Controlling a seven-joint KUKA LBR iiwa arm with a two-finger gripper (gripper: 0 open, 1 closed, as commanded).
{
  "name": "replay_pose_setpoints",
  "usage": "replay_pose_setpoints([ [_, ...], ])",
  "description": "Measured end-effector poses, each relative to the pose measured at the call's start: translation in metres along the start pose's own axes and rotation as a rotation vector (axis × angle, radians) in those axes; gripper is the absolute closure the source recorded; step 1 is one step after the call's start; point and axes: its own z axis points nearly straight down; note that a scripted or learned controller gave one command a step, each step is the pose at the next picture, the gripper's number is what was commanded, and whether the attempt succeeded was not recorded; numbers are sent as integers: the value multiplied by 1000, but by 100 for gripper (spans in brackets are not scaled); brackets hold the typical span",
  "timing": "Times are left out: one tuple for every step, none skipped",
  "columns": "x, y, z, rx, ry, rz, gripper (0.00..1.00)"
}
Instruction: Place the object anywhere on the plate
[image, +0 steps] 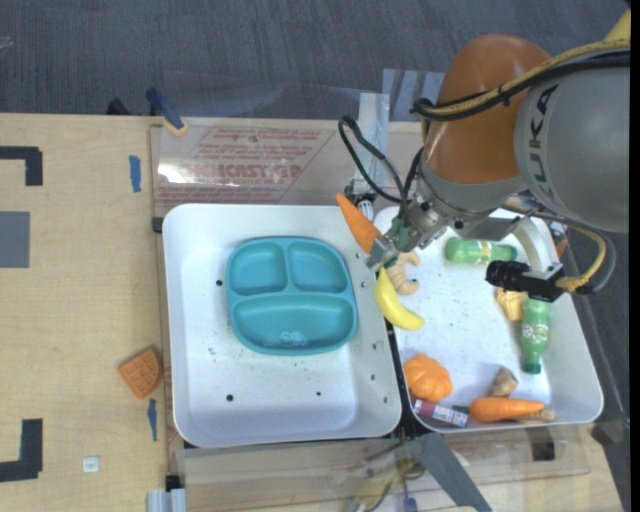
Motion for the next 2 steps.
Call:
replay_pose_setpoints([
  [83,22,-3,0,4,11,100],
  [130,67,64,6,5,-78,100],
])
